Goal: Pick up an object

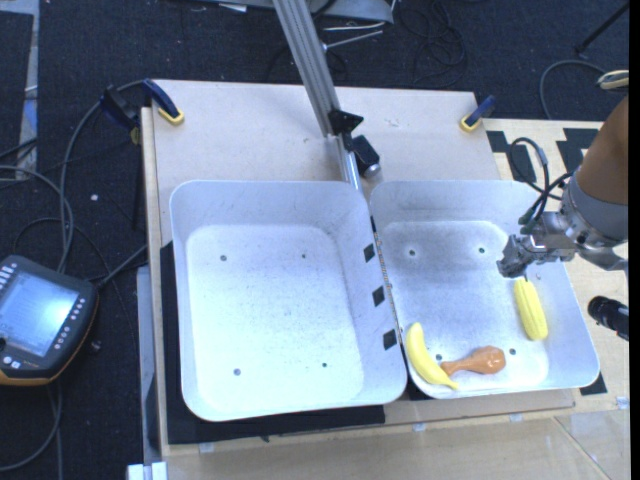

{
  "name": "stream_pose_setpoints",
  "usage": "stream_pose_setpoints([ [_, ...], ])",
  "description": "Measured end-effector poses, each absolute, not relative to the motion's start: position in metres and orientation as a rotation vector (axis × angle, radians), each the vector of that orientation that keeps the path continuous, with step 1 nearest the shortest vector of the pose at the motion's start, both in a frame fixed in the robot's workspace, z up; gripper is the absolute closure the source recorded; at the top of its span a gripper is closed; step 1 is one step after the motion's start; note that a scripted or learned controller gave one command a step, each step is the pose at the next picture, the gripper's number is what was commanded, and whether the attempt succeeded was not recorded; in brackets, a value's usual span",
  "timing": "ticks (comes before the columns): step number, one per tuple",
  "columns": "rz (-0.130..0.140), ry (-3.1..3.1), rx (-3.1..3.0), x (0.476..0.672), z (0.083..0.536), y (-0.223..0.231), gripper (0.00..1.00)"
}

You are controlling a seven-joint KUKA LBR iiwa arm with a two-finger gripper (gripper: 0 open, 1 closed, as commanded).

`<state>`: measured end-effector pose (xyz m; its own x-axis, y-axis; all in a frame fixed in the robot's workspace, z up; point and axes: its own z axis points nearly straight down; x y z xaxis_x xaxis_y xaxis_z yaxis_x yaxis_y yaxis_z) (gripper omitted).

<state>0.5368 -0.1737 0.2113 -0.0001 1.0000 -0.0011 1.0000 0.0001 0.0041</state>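
Dark carpet floor (80,28) w/ loose cables (40,183), tan wood bench (260,128), handheld screen unit (40,318) at left, metal pole (310,53)

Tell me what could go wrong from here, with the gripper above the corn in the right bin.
1. The gripper sits over the top end of the corn, not its middle, so a grasp there may tip it or slip off.
2. The corn lies close to the right bin's right wall, which may block a finger.
3. The banana and chicken drumstick touch; one may drag the other.
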Motion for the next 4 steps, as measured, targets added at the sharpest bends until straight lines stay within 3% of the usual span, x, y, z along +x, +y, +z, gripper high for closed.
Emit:
stream_pose_setpoints([
  [1,0.004,2.219,2.218,0.544,0.272,-0.175,1.00],
  [4,0.001,2.229,2.216,0.559,0.252,0.001,1.00],
])
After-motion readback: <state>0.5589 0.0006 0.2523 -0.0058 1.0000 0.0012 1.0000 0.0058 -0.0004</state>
